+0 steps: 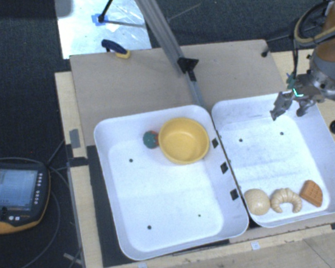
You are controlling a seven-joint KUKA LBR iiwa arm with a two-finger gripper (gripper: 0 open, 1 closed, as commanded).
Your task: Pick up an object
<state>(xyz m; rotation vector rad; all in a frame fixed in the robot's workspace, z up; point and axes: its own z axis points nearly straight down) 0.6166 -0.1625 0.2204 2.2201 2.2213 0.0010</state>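
My gripper (290, 106) hangs open and holds nothing, over the right bin's (330, 139) far right corner.

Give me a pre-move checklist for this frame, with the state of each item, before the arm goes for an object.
1. Gripper carries nothing: ok, nothing between its fingers.
2. Fingers spread for a grasp: ok, they look open.
3. Targets in the right bin: ok, bread roll, croissant and waffle piece along the near edge.
4. Gripper over a target: not ok, it hangs at the bin's far edge.
5. Spacing between targets: not ok, roll and croissant nearly touch.
6. Left bin contents: ok, yellow bowl beside a small green ball.
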